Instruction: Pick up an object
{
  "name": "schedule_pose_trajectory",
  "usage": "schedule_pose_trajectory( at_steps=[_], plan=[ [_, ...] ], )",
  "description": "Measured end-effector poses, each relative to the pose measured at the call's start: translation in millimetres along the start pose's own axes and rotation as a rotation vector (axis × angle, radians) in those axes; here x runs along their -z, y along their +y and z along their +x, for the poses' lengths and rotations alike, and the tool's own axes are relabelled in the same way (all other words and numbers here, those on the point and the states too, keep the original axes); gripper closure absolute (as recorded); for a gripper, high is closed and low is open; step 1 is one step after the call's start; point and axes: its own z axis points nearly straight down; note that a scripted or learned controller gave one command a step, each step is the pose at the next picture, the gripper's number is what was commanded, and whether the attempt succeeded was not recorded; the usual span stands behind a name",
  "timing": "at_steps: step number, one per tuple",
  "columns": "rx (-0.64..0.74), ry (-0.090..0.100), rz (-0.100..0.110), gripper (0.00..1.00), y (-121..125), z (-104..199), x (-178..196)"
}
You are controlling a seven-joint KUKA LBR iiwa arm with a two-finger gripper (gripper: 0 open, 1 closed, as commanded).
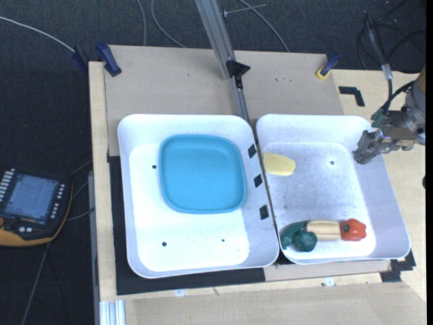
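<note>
Your gripper (365, 151) hangs over the right bin's (385, 181) far right rim; you cannot tell how it is set. The yellow piece (279, 164) sits against the left wall, the toy vegetables (323, 233) crowd the near wall, so walls may block a grasp. No writing is readable.

The arm (414, 117) is cut off by the right edge.

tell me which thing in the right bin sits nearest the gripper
The yellow piece, alone by the bin's left wall; the green, tan and red ones lie farther from the gripper.
</note>
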Motion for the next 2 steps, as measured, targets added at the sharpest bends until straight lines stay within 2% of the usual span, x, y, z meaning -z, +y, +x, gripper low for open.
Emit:
schedule_pose_trajectory(
  at_steps=[1, 2],
  plan=[
    [0.004, 0.002, 0.004, 1.00, 5, 52, -5],
    [0.004, 0.002, 0.006, 1.00, 10, 100, -27]
  ],
)
